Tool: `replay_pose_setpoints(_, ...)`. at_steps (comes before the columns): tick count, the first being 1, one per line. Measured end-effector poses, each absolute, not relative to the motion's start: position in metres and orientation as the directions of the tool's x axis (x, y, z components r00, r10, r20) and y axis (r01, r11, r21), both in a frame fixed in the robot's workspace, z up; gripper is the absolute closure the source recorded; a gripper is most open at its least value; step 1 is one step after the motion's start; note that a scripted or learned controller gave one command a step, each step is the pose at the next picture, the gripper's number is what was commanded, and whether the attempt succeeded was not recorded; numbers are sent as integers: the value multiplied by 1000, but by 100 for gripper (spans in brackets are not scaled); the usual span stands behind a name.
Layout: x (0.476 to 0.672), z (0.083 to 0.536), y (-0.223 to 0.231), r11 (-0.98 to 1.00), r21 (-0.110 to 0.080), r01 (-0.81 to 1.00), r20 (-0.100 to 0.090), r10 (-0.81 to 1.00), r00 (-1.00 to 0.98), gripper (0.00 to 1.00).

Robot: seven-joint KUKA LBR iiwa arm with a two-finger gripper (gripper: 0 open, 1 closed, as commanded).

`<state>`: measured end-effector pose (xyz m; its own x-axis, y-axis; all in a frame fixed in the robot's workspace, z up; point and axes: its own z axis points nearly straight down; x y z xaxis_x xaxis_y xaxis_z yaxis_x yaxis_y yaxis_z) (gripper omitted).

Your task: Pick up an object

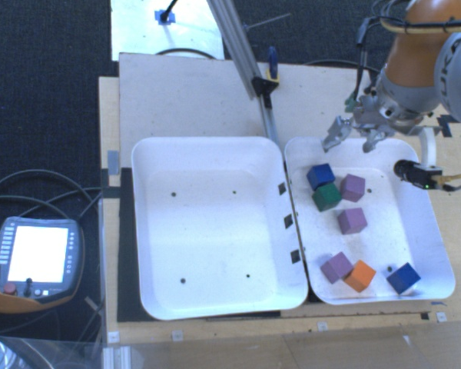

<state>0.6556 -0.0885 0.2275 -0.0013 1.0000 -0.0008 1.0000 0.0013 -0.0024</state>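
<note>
Camera view: gripper (352, 137) open, nothing btwn fingers, hovering over far edge of right bin (434, 241). Cubes inside bin; nearest: blue cube (320, 176), touching green cube (326, 197).

Arm (438, 44) cut off at right edge; green cube (326, 197) partly hidden, apparently under blue cube (320, 176).

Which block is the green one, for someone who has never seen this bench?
Take the right bin, the one holding all the blocks. Near its far end, below the tool, three blocks cluster together. The green block sits just in front of a blue block and left of a purple block; it is the only green one in the bin.
</note>
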Motion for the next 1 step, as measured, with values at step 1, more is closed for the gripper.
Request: replay_pose_setpoints(1, 648, 171, -95, 2, -4, 1000, 0, 1000, -2, 0)
